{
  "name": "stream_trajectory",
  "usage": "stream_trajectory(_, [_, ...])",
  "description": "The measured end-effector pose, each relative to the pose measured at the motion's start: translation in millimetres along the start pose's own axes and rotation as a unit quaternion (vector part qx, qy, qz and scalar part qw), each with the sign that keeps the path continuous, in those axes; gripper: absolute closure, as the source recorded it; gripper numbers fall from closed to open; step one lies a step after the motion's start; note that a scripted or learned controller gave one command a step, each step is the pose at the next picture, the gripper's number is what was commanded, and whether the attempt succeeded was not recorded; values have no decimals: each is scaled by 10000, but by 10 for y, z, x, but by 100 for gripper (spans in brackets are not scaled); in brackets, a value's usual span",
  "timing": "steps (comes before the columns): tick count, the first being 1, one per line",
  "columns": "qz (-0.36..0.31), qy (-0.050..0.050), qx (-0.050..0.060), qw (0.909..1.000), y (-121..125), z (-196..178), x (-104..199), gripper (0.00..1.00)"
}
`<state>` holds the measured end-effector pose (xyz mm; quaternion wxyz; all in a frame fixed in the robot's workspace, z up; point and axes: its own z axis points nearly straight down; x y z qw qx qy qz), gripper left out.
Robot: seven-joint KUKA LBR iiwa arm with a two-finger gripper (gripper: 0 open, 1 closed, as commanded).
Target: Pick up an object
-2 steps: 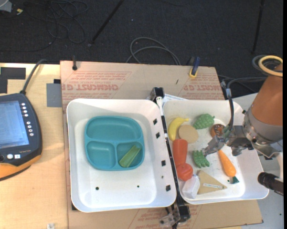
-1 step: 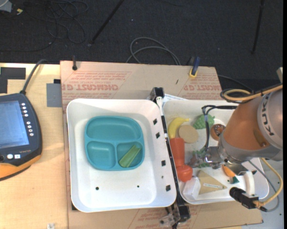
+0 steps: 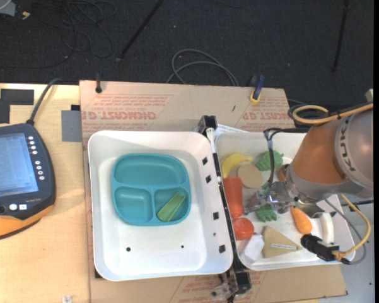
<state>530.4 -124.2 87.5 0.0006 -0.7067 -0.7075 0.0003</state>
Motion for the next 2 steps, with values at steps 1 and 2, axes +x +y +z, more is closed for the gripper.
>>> stream_trajectory(1, [31,8,19,10000,-17,-101,-4,100])
stream_trajectory(2, [-26,5,-43,10000,280,-1056,498,100])
